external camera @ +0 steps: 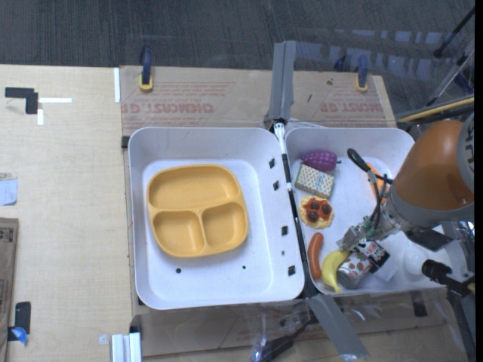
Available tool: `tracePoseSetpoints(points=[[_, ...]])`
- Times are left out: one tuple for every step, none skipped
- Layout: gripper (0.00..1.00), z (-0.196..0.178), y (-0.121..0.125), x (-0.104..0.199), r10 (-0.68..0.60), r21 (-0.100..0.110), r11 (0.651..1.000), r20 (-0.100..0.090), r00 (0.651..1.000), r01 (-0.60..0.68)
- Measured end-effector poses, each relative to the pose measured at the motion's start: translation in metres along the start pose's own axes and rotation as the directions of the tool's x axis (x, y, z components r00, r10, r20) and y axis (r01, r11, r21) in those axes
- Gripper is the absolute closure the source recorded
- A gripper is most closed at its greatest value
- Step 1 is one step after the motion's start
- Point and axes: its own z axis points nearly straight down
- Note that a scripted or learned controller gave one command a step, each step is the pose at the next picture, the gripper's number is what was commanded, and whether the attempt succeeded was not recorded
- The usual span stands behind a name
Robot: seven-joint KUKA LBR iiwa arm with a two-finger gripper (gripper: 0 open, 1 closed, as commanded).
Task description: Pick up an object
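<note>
The claw (361,241) sat low in the right bin (343,138) over the can (362,262) beside the banana (332,266); its grip couldn't be told, nothing visibly lifted.

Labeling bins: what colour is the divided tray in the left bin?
Yellow-orange, plain, no pattern; the divided tray shows clearly in the camera view.

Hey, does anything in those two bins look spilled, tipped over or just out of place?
Nothing looks spilled or broken. The yellow divided plate sits flat in the left bin. In the right bin, one can lies on its side against the banana, right under the gripper; the other toy foods are scattered loosely.
</note>
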Motion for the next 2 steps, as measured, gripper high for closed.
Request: tracePoseSetpoints(points=[[1.00,-0.093,0.082,0.055,-0.051,0.000,0.999,0.000,0.999,0.051],[1.00,-0.112,0.152,0.094,-0.007,0.000,1.000,0.001,1.000,0.007]])
